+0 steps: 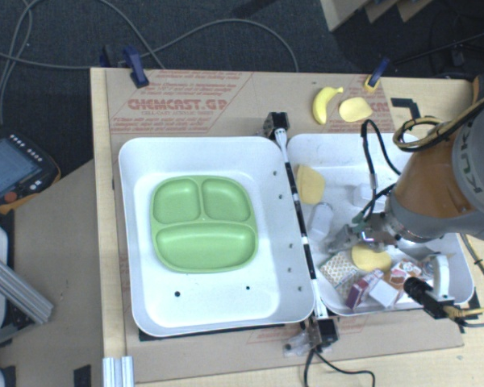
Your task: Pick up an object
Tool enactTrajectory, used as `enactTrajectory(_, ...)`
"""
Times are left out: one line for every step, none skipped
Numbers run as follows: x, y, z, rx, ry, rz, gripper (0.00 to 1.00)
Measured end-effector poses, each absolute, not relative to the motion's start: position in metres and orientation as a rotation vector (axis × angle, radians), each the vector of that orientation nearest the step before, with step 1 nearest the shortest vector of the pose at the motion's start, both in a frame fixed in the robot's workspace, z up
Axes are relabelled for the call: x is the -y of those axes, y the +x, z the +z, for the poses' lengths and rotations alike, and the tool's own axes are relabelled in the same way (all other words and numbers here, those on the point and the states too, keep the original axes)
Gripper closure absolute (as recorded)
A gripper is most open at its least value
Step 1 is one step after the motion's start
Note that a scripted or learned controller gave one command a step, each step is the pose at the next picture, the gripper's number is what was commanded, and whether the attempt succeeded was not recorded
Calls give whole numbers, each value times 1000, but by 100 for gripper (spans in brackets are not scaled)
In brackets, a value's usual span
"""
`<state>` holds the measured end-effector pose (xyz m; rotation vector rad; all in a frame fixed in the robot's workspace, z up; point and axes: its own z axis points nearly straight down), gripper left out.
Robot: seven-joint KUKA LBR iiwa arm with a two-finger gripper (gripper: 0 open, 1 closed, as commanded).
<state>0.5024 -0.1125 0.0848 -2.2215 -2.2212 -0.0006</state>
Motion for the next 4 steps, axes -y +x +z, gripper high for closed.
enactTrajectory(113, 503, 95, 2223, -2225, -3, 100)
enactTrajectory(113, 504, 105, 2224, -2227, -4, 100)
enactTrajectory(113, 504, 105, 2224, -2226, -4, 0)
enactTrajectory(122, 479, 84, 2220, -2222, 1, 0)
